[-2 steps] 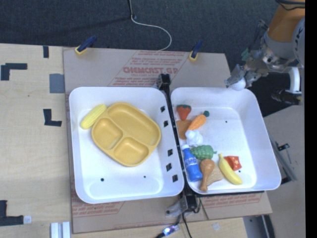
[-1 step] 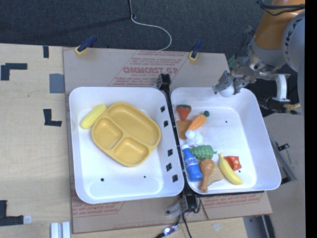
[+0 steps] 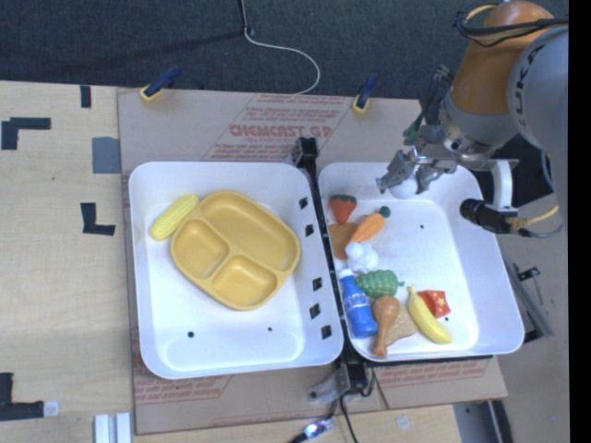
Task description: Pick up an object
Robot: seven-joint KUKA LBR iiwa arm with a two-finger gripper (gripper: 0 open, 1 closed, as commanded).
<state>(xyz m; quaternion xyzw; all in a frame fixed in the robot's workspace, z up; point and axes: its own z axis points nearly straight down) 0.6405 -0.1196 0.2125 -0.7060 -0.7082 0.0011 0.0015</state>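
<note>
- Wooden tabletop (image 3: pixel 55 275) carries two shallow white bins; toys crowd the right bin (image 3: pixel 462 266).
- End effector (image 3: pixel 411 175) hovers at its far edge, seemingly gripping a small white object (image 3: pixel 403 188); the orange plastic carrot (image 3: pixel 367 226) lies just down-left, pointing diagonally.

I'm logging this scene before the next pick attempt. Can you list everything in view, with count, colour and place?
bins: 2, white, side by side on the bench
tray: 1, yellow, three compartments, left bin
corn: 1, yellow, left bin, against the tray's upper left edge
strawberry: 1, red, right bin, upper left
carrot: 1, orange, right bin, beside the strawberry
green vegetable: 1, right bin, middle
bottle: 1, blue, right bin, left wall
drumstick: 1, tan, right bin, front
banana: 1, yellow, right bin, front
red item: 1, beside the banana
clamps: 2, blue and yellow, cardboard's rear edge
arm: 1, grey and orange
gripper: 1, over the right bin's rear edge
</note>
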